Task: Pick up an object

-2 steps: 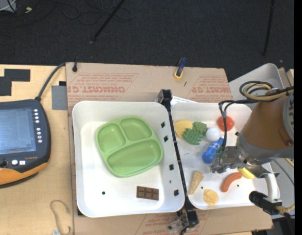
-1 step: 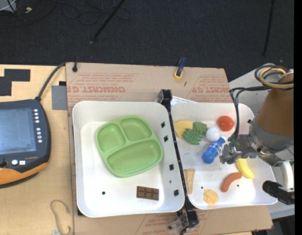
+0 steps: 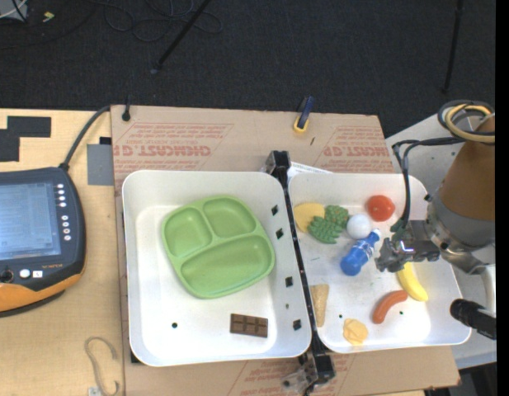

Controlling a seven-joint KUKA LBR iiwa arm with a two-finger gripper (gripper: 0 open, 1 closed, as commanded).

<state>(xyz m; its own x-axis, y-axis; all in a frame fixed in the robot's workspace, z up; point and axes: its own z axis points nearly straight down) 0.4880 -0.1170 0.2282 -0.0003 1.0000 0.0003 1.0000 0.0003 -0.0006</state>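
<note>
My gripper (image 3: 396, 252) hangs low over the right bin (image 3: 440, 328), at its right side. It sits just right of a blue bottle (image 3: 357, 256) and just above a yellow banana (image 3: 413, 283). A white ball (image 3: 358, 226) and a red tomato (image 3: 380, 207) lie up and to its left. Nothing shows as held in it. Below the banana lies a red sausage (image 3: 389, 305).
The right bin also holds a green leafy toy (image 3: 328, 223), a yellow piece (image 3: 308, 214), a tan wedge (image 3: 319, 302) and a small orange piece (image 3: 355, 330). A green divided plate (image 3: 219, 246) and a chocolate bar (image 3: 249, 326) lie in the left bin (image 3: 143, 304). A tablet (image 3: 27, 229) sits far left.
</note>
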